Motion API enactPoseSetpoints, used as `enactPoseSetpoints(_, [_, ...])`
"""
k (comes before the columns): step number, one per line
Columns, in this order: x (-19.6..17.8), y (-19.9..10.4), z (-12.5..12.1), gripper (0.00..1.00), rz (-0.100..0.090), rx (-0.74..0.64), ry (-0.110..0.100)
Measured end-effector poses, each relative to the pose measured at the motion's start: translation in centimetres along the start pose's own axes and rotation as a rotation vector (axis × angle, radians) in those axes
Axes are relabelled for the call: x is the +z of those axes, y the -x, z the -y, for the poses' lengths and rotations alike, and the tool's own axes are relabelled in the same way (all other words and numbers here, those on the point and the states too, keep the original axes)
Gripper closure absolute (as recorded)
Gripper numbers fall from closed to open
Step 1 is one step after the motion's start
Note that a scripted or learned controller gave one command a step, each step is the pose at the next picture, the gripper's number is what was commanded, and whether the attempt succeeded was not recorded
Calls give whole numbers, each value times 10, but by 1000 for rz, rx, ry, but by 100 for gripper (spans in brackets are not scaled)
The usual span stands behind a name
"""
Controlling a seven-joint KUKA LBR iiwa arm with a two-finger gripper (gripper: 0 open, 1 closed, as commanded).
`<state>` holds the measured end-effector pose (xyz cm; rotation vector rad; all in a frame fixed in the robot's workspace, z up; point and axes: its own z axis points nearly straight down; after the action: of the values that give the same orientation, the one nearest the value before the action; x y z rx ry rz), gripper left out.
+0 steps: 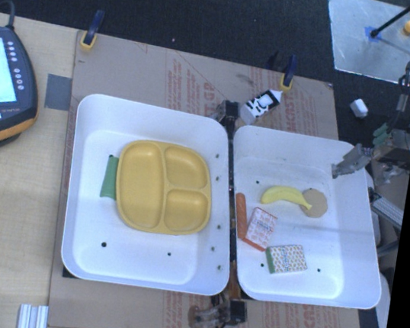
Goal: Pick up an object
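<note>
Bins side by side: the left bin (87,179) bears a yellow tray (163,187); the right bin (339,289) bears a banana (286,197), carrot (240,213) and packet (286,258); the gripper (347,165) hangs at its far right rim, grip state indiscernible.

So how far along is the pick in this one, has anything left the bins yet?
Nothing looks done. In the right bin the banana, the tan disc, the orange stick, the red-and-white packet and the patterned block all lie loose. The yellow tray sits in the left bin. The gripper sits at the right bin's far right edge, touching none of them. Reaching, grasping and lifting all remain.
</note>
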<state>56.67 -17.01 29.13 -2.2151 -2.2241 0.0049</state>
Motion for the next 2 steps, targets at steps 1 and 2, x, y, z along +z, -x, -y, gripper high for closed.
enactPoseSetpoints(1, [92, 32, -23, 0, 1, -1, -2])
enactPoseSetpoints(2, [164, -49, 22, 0, 0, -3, -2])
